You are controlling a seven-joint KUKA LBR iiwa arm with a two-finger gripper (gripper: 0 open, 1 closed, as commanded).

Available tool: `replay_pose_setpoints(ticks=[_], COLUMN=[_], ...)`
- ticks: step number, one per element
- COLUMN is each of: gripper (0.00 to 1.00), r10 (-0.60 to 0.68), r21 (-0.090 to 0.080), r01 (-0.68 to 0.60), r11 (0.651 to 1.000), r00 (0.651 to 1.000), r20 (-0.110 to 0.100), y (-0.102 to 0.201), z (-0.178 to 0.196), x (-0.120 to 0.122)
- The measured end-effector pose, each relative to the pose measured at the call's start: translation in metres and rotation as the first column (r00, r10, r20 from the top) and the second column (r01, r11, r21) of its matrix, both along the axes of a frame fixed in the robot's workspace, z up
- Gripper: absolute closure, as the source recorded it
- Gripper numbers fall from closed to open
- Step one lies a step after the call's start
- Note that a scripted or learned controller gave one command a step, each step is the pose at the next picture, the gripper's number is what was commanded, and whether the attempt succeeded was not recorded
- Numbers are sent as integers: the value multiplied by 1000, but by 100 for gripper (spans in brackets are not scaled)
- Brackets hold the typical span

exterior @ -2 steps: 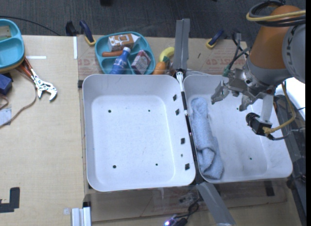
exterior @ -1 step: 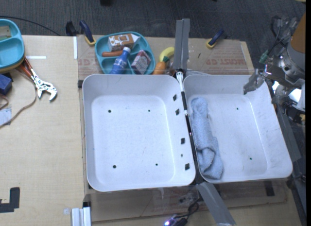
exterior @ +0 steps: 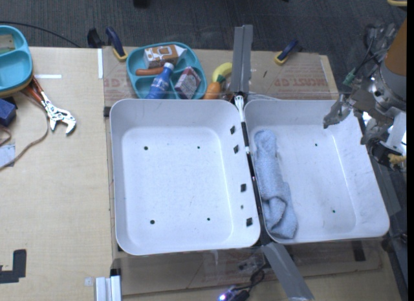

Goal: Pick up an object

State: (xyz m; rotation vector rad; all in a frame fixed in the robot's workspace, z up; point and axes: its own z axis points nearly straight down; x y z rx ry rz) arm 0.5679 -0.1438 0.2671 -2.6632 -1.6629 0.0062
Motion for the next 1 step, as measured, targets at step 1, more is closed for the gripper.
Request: replay_pose_setpoints(ticks=[1], gripper=[0], r10=[-126], r21=[0], r01=[126], r11=[992], r00=[992], r20=[-2], y=[98], z=[-77], x=[22])
